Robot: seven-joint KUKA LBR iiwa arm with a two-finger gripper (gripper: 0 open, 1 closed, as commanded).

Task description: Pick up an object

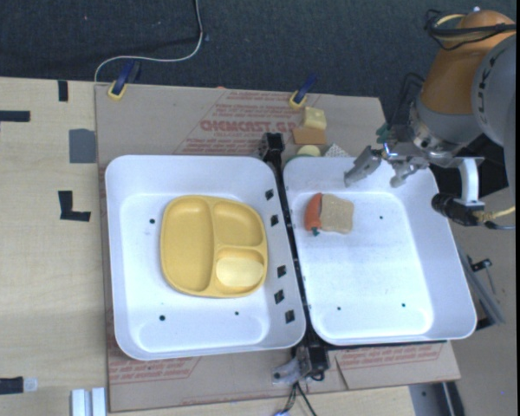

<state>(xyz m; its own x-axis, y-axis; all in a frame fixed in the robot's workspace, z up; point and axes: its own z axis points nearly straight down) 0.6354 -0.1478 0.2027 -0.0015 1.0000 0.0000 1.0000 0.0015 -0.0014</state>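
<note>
Fingers (381,168) spread apart above right bin (416,319).

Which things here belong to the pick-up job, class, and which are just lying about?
Job:
gripper, open
tan sponge-like block in the right bin
orange-red piece beside it

Lying about:
yellow divided plate in the left bin
blocks on the cardboard

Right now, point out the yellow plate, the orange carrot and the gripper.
yellow plate (193,241): camera view, floor of its big left compartment.
orange carrot (314,212): camera view, middle of its body.
gripper (380,173): camera view, midway between its two fingertips.
</note>
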